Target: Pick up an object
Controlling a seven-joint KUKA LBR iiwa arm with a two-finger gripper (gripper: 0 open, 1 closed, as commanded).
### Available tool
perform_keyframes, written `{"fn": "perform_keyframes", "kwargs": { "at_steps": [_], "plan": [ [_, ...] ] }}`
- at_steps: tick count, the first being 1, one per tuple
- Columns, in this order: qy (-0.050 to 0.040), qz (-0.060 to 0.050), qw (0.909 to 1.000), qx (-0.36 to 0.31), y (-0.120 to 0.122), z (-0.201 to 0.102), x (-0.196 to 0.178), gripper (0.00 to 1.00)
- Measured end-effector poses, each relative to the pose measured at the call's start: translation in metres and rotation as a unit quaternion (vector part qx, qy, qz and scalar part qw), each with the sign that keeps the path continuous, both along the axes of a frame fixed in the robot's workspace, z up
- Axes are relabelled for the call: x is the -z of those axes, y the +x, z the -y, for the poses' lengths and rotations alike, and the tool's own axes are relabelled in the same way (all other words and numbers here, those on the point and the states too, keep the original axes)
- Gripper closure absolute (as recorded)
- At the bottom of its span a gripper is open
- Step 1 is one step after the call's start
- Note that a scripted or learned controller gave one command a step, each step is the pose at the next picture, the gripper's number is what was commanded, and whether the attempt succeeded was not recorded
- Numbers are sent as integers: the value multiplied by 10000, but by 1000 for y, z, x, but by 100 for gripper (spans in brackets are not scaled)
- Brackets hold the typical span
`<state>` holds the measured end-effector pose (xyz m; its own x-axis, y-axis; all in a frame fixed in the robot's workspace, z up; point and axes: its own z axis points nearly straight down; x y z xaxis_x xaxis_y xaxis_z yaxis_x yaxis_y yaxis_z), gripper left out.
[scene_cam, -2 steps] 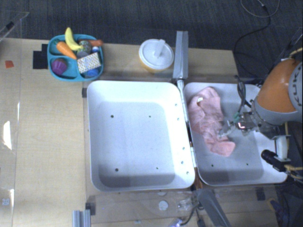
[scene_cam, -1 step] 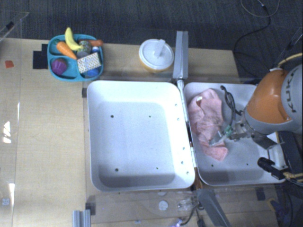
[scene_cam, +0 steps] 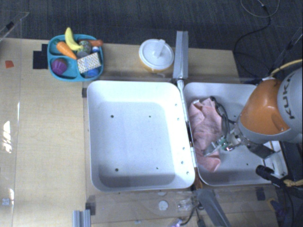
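Observation:
A crumpled pink cloth (scene_cam: 205, 128) lies along the left side of the right bin (scene_cam: 246, 174), stretching from near the back wall to the front. My gripper (scene_cam: 221, 144) is low over the cloth's right edge, its small metal fingers pointing left onto the fabric. The grey arm with its orange band (scene_cam: 265, 109) reaches in from the right above it. Part of a dark cable or strap (scene_cam: 219, 109) curls beside the cloth near the arm.
The left bin (scene_cam: 137, 134) sits beside the right one, with a metal divider post (scene_cam: 180, 56) behind where they meet. On the bench at the back stand a white lidded cup (scene_cam: 156, 55) and a blue tray of toy food (scene_cam: 75, 56).

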<state>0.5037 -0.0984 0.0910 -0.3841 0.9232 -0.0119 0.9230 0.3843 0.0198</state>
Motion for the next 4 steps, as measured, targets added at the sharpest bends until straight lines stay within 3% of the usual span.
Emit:
{"fn": "perform_keyframes", "kwargs": {
  "at_steps": [1,2,3,4],
  "plan": [
    [9,-27,10000,-29,76,14,1,0],
    [6,-19,10000,82,60,-7,1,0],
    [17,-46,9997,239,108,-1,2,0],
    [14,-33,9999,162,71,12,1,0]
  ]
}}
